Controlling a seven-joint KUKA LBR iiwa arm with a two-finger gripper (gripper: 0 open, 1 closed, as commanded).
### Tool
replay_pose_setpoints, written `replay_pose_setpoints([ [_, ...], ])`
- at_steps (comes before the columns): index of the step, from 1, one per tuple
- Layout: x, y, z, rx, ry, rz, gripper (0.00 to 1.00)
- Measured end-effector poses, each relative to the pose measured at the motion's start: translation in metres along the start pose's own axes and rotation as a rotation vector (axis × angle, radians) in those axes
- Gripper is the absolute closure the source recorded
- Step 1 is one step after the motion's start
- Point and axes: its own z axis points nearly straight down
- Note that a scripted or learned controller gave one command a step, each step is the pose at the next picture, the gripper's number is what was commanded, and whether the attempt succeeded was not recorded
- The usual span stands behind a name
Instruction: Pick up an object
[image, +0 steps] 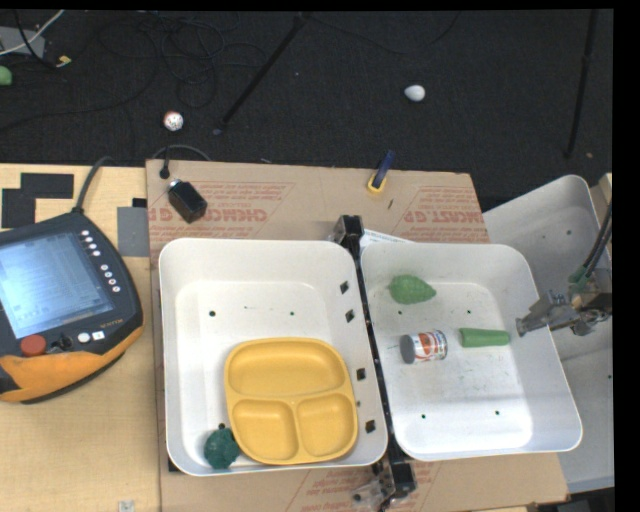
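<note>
Jaws' state I cannot tell; the gripper (542, 318) sits at the right bin's (545, 425) three o'clock rim, probably approaching the green block (484, 338).

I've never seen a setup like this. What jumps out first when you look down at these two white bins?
The big yellow divided tray fills much of the left bin, with a dark green lump at its lower left corner. In the right bin lie a small can, a green block beside it and a green leafy piece above.

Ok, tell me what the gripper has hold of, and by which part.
Nothing shows in the gripper; it sits at the right bin's edge, apart from the green block.
</note>
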Motion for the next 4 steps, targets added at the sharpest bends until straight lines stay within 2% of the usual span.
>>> replay_pose_setpoints([
  [1, -0.001, 0.000, -0.010, 0.000, 0.000, 0.000, 1.00],
  [2, 0.025, 0.015, -0.204, -0.020, -0.006, -0.004, 1.00],
  [3, 0.090, 0.045, -0.112, 0.006, 0.002, -0.006, 1.00],
  [4, 0.164, 0.036, -0.053, 0.007, 0.002, -0.006, 1.00],
])
